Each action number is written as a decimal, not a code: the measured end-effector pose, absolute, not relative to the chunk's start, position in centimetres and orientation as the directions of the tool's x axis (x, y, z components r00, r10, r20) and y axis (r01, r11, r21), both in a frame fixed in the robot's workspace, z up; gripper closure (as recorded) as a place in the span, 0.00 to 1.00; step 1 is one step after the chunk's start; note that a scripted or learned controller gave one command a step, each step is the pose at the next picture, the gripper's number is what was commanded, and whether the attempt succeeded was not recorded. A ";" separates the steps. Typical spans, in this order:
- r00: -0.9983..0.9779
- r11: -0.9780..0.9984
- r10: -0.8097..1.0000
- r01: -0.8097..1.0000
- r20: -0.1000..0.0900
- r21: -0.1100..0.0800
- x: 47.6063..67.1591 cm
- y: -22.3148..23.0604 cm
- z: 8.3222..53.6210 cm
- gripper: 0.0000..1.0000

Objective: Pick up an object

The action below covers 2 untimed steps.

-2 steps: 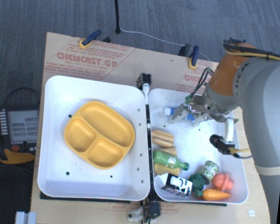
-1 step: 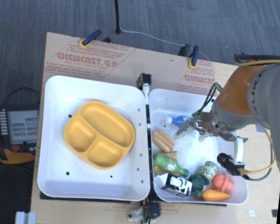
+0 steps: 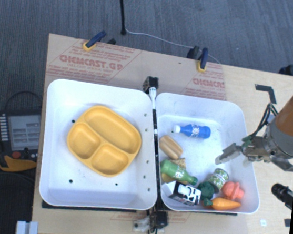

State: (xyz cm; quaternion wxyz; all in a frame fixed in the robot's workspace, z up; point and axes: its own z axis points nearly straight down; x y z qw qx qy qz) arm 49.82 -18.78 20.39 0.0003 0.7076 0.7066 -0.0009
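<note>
The right bin (image 3: 211, 108) holds several small items: a blue bottle (image 3: 193, 130), a tan bun (image 3: 170, 147), a green bottle (image 3: 178, 172), a black-and-white box (image 3: 186, 193), a green can (image 3: 217, 178), a red-orange toy (image 3: 233, 190) and a carrot (image 3: 225, 204). My gripper (image 3: 255, 160) hangs over the right side of this bin, above the can and the toy. It is open, with one finger (image 3: 225, 154) slanting left toward the bin's middle and nothing between the fingers.
The left bin (image 3: 55, 171) contains a yellow divided plate (image 3: 105, 140). The two bins meet at a ridge (image 3: 154, 141). Clamps (image 3: 202, 60) and a cable sit at the board's far edge. A grey box (image 3: 20, 130) lies on the floor at left.
</note>
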 end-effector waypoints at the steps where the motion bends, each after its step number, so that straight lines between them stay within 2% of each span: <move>1: 0.000 0.000 1.000 1.000 0.000 0.000 48.5 -19.0 10.7 0.00; 2: 0.004 -0.004 1.000 1.000 -0.006 0.010 48.7 -18.6 9.5 0.00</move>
